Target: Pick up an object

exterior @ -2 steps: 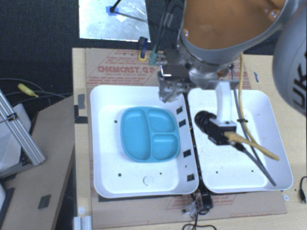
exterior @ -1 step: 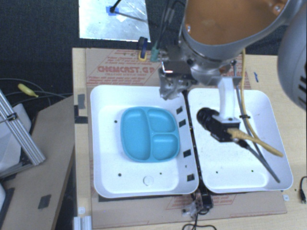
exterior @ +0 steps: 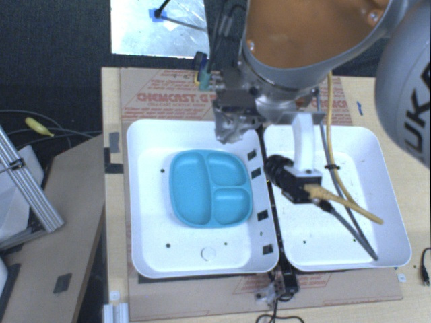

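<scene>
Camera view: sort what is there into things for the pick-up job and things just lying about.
For the job:
- blue divided plate, the one loose thing to pick
- left bin, which holds it
- gripper, at that bin's far rim

Lying about:
- right bin
- printed cardboard under the bins
- aluminium frame beside the bench

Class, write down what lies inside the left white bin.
A blue three-compartment plate lies flat on the floor of the left bin. The gripper hangs over the bin's far right corner, covering that patch, and the plate hides the floor beneath it.
</scene>
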`<state>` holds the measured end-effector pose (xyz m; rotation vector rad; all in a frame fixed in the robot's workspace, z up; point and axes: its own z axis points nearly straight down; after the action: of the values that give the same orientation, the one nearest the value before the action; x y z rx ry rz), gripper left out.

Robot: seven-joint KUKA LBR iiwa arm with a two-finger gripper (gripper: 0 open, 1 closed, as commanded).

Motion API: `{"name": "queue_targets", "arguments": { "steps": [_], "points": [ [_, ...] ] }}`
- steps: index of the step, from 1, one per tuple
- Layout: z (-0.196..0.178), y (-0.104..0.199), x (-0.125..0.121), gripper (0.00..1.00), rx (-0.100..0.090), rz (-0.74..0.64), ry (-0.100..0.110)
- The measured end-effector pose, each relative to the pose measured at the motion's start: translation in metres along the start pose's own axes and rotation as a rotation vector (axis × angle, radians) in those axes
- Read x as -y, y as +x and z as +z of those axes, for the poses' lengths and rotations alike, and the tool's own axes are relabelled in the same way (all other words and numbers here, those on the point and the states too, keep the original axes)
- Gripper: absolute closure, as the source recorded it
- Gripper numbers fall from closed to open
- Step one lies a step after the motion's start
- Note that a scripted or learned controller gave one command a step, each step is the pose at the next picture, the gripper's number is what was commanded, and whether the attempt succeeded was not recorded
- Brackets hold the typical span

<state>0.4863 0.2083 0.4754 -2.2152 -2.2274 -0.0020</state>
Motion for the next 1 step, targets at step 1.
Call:
{"name": "queue_targets", "arguments": {
  "steps": [1],
  "points": [
    [0.0316, -0.0853, -0.0001, 1.00, 0.003, 0.012, 0.001]
  ]
}}
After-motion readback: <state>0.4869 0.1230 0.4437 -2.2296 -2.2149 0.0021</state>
